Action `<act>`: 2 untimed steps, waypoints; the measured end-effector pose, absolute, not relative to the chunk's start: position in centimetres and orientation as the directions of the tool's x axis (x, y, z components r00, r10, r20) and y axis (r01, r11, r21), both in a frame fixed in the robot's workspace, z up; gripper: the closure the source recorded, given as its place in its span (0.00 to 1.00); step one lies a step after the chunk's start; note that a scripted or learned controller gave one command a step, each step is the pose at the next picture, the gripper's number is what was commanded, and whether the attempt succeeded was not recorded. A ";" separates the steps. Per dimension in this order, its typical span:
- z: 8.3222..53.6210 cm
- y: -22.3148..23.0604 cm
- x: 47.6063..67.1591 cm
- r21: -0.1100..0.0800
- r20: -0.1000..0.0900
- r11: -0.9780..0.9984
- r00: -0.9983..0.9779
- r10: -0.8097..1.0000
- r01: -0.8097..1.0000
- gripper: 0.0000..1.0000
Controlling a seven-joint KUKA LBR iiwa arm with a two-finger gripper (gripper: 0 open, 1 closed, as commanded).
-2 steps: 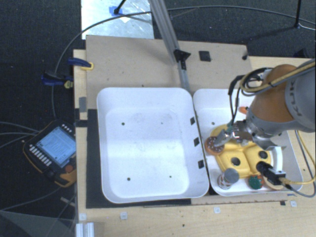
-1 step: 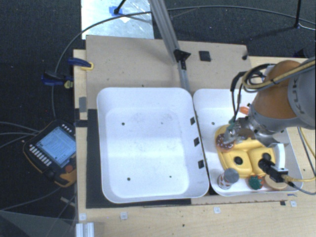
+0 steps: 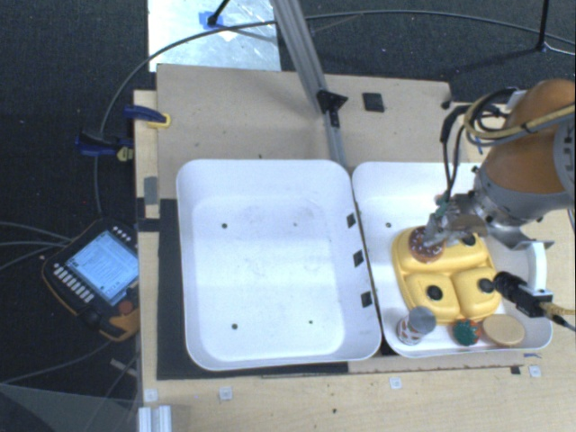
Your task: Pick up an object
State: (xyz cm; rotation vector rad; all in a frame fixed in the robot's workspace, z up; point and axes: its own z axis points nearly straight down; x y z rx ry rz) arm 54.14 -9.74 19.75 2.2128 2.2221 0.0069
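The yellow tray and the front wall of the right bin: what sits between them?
In the camera view, three small things lie there, between the yellow tray and the bin wall: a grey-topped cylinder, a green piece and a tan disc.

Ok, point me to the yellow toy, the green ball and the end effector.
yellow toy (image 3: 447, 280): camera view, on its top surface, in the right bin.
green ball (image 3: 464, 333): camera view, on its middle, near the bin's front edge.
end effector (image 3: 436, 236): camera view, at its tip over the toy.
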 end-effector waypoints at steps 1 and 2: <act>24.8 -9.7 54.3 0.007 -0.001 0.005 -0.005 1.000 1.000 1.00; 25.4 -4.8 55.9 0.003 0.001 0.009 -0.009 1.000 1.000 1.00</act>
